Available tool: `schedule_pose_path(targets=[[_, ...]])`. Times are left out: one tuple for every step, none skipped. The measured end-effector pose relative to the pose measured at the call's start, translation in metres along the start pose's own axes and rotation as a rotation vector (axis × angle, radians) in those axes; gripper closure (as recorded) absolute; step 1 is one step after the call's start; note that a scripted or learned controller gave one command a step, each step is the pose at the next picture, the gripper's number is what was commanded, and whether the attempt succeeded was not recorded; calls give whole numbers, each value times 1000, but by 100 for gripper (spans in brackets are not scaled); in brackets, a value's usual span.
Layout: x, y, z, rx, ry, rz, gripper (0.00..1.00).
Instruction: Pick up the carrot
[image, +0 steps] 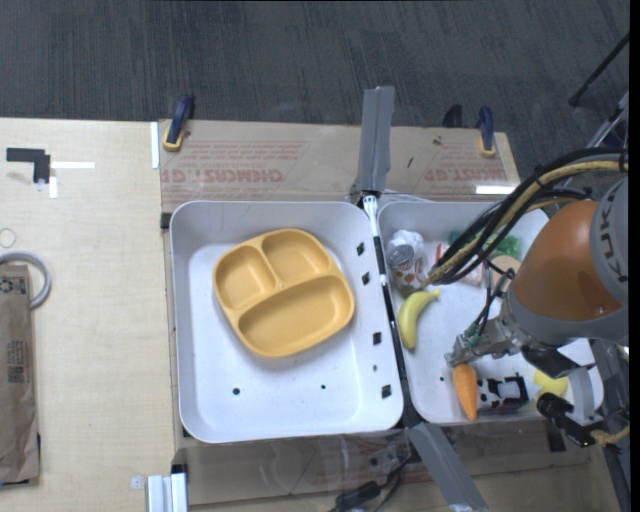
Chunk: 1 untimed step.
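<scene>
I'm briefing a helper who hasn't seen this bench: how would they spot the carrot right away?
Look at the right-hand white bin, the one under the grey and orange arm. Near its front edge, below the yellow banana, lies the carrot. It is the only small orange tapered piece there, pointing toward the front rim.

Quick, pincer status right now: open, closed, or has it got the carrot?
Pincer: cannot be told whether open or closed; it sits just above the top end of the carrot in the right bin, and no grip on the carrot is visible.
</scene>
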<state>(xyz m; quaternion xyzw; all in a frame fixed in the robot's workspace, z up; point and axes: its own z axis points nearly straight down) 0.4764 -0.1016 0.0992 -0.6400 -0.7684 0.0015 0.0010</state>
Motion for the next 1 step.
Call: schedule_pose_path(targets=[[6, 75, -92, -2, -2, 14, 100]])
